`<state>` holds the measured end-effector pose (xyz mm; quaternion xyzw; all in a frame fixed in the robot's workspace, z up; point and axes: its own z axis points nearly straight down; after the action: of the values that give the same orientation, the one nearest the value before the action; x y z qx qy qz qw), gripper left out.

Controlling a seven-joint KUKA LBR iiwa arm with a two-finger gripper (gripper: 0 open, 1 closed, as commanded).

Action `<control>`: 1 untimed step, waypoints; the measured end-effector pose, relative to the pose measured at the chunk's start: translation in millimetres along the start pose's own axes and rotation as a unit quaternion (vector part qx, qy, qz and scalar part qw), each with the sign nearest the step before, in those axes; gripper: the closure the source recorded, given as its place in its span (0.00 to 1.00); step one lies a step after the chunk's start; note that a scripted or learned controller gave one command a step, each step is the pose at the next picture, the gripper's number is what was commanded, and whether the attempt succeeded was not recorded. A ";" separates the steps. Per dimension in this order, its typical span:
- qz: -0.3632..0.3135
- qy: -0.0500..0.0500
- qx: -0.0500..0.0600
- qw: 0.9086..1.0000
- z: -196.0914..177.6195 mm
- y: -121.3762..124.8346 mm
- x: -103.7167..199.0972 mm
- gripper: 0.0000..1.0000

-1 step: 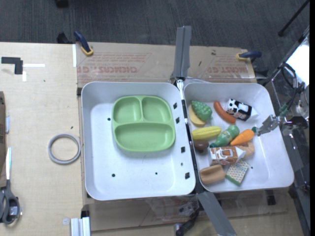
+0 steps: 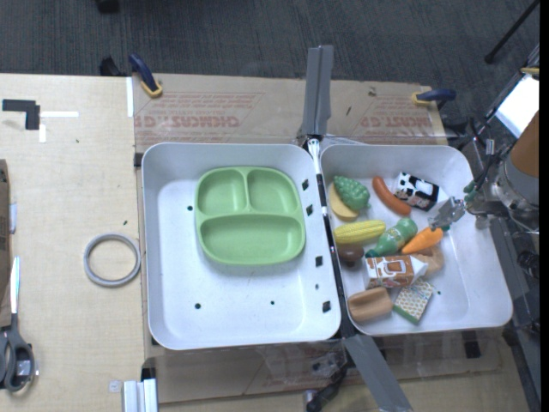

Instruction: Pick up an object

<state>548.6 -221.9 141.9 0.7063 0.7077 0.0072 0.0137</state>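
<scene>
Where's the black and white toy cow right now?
The black and white toy cow lies in the right white bin, near its far edge, just right of the red toy sausage and above the orange toy carrot.

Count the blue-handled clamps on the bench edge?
2. One blue-handled clamp sits at the far left corner of the cardboard sheet; the other at its far right corner, behind the right bin. More may be hidden elsewhere.

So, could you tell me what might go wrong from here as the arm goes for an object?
The toys are packed tightly in the right bin: closing on the orange carrot could catch the green vegetable beside it, or push both aside. The gripper sits near the bin's right wall, so a descent there might clip the rim.
</scene>
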 end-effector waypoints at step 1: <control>-0.021 -0.003 -0.010 1.000 4.7 -4.8 -0.4 0.00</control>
<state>543.9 -222.3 137.0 0.6912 0.7222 0.0122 0.0231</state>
